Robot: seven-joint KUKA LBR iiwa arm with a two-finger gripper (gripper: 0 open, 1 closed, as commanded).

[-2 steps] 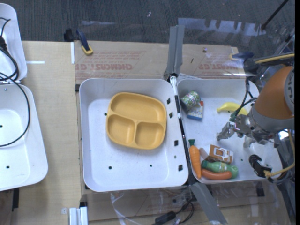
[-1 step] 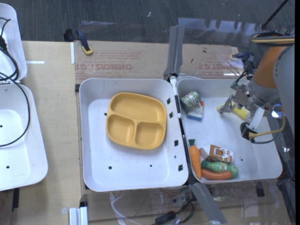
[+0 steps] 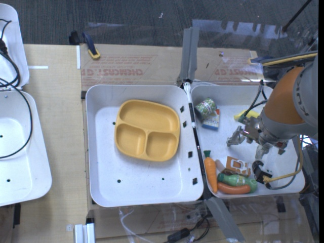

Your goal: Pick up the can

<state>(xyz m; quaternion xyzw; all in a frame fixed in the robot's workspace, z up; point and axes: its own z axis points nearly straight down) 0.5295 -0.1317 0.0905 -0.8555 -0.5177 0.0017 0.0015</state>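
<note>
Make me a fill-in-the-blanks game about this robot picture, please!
1. The yellow plate with three sections lies in the ____ bin.
2. The green can lies in the right bin near its ____ edge.
3. The toy carrot is colored ____.
4. The gripper hangs over the ____ bin.

Missing words: left; far; orange; right
</note>
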